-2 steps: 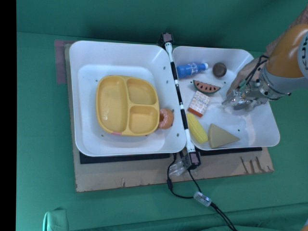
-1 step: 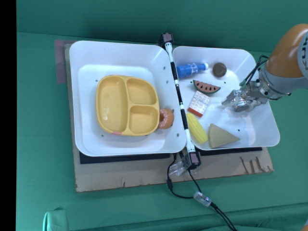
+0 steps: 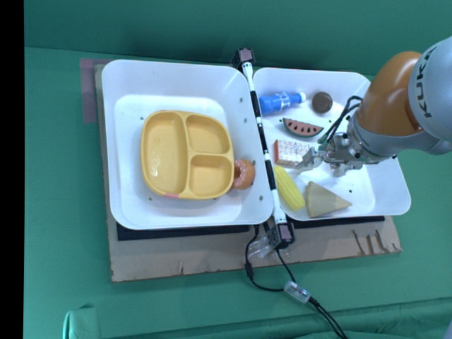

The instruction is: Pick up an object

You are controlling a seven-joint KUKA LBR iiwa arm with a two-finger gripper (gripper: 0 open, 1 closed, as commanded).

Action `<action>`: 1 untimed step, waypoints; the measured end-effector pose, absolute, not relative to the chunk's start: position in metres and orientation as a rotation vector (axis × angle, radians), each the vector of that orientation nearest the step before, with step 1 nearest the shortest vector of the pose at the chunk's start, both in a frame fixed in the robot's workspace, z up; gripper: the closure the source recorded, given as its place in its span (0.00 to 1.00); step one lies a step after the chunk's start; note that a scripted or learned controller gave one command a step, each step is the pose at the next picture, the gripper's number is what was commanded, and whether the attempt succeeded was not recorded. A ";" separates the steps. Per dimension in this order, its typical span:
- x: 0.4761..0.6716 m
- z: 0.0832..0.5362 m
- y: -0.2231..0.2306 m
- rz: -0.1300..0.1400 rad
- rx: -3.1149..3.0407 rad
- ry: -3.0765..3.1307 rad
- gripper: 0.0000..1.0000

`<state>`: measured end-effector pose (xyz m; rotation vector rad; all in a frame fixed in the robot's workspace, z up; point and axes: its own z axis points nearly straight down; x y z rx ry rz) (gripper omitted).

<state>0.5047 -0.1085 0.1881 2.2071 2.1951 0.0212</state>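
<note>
The right bin (image 3: 385, 189) holds several toy foods: a blue bottle (image 3: 280, 102), a brown round piece (image 3: 322, 102), a watermelon slice (image 3: 302, 127), an orange-and-white box (image 3: 292, 151), a corn cob (image 3: 288, 188) and a tan wedge (image 3: 325, 200). My gripper (image 3: 315, 159) reaches in from the right and hangs low over the bin's middle, just right of the box and above the wedge. I see nothing between its fingers.
The left bin (image 3: 127, 83) holds a yellow divided tray (image 3: 186, 154) with an orange donut-like piece (image 3: 244, 174) at its right edge. A black-and-white bar (image 3: 261, 133) runs between the bins. Cables (image 3: 282, 274) trail off the front of the cardboard base.
</note>
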 end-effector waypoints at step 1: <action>0.475 0.188 -0.192 0.016 2.211 2.195 0.00</action>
